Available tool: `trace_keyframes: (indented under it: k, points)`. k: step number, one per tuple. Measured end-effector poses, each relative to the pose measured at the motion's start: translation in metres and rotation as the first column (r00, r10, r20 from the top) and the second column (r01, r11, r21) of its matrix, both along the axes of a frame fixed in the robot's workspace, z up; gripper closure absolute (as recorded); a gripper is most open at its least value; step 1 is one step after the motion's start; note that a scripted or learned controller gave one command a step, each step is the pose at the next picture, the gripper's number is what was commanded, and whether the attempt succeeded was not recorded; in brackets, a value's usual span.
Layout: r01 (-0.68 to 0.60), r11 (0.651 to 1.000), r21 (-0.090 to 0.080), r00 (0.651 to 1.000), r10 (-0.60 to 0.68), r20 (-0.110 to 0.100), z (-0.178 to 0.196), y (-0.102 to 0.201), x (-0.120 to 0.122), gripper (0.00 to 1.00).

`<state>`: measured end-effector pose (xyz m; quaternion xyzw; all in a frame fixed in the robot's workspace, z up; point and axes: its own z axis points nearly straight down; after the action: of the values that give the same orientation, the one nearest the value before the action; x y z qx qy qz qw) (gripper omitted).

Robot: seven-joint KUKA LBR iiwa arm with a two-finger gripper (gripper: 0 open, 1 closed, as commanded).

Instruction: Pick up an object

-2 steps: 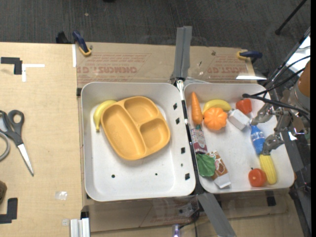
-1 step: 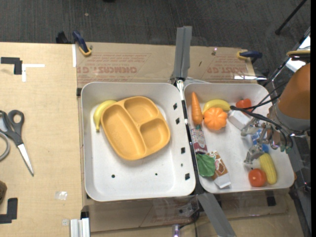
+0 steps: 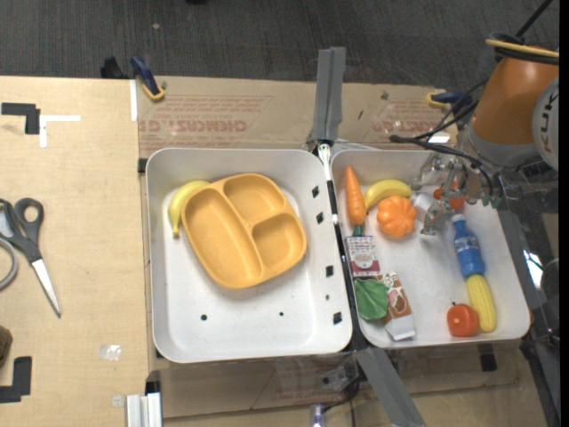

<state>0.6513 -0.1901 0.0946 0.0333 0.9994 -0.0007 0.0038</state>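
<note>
Left bin (image 3: 178,327): you see a yellow divided plate (image 3: 242,229) lying tilted in its upper half, with a banana (image 3: 182,203) tucked against the plate's 9 o'clock edge.
Right bin (image 3: 427,283): you find all the small toy foods here, spread from 12 to 6 o'clock.
Arm (image 3: 516,100): it reaches in from 3 o'clock, its orange band above the right bin's 1 o'clock corner.
Gripper (image 3: 442,201): it hangs low over the right bin's upper part, just beside the pumpkin; you cannot tell how wide it stands, and nothing shows clearly held in it.
Blue bottle (image 3: 467,249): lies at 5 o'clock from the gripper.
Carrot (image 3: 355,196): along the bin's 9 o'clock wall.
Corn cob (image 3: 481,301): below the bottle, beside a tomato (image 3: 461,319).
Pumpkin (image 3: 396,217): touches a second banana (image 3: 388,189) at its 12 o'clock.
Cartons (image 3: 363,256): two small ones, with a green leaf (image 3: 372,299) between.
Scissors (image 3: 31,247): on the bench, far at 9 o'clock.
</note>
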Motion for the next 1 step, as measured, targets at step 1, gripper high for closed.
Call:
trace_keyframes:
  k: [1]
  points:
    - [-0.046,0.999,0.000,0.999,0.046,-0.003,-0.0009,-0.0177,-0.0427,0.00]
